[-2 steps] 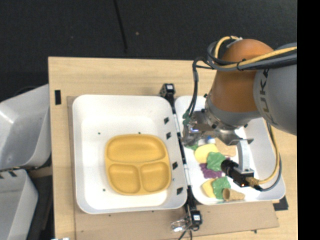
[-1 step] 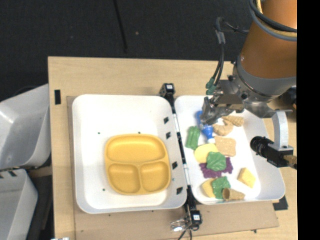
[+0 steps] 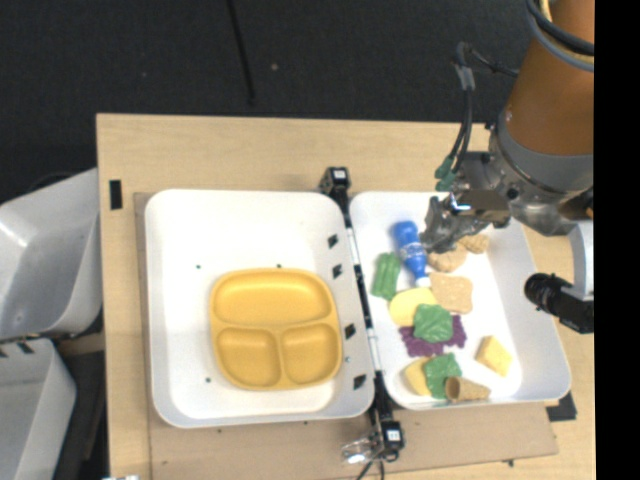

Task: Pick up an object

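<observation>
On my screen: gripper (image 3: 452, 236) low in the right bin (image 3: 535, 363), over a tan piece (image 3: 450, 260) beside the blue bottle (image 3: 407, 247); grasp state I cannot tell. Green, yellow and purple toy food lies below. Left bin (image 3: 180, 248): yellow divided tray (image 3: 273, 326).

Tray (image 3: 272, 340) in left bin (image 3: 170, 298)

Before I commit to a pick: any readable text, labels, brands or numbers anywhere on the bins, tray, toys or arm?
None readable.
Yellow tray: plain, no marking.
Toy food in the right bin: no print visible.
Blue bottle: any label is too small and blurred to read.
Arm: no legible lettering.
</observation>
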{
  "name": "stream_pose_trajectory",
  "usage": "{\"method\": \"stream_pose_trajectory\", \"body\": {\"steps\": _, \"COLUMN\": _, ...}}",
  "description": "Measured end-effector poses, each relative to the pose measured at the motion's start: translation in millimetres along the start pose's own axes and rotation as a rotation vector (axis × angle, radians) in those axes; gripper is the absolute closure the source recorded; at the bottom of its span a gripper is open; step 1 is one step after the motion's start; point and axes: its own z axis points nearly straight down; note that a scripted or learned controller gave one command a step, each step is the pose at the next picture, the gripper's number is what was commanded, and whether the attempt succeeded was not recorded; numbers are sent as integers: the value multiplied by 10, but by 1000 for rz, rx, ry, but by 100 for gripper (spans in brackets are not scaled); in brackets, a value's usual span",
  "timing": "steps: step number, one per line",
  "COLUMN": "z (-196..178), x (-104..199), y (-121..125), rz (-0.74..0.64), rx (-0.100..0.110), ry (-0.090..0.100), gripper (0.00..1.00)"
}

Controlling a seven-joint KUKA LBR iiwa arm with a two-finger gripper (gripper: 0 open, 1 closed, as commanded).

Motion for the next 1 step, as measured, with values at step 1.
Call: {"method": "stream_pose_trajectory", "body": {"steps": 1, "z": -223, "x": 343, "y": 2, "rz": -5, "rx": -2, "ry": 1, "gripper": 100}}
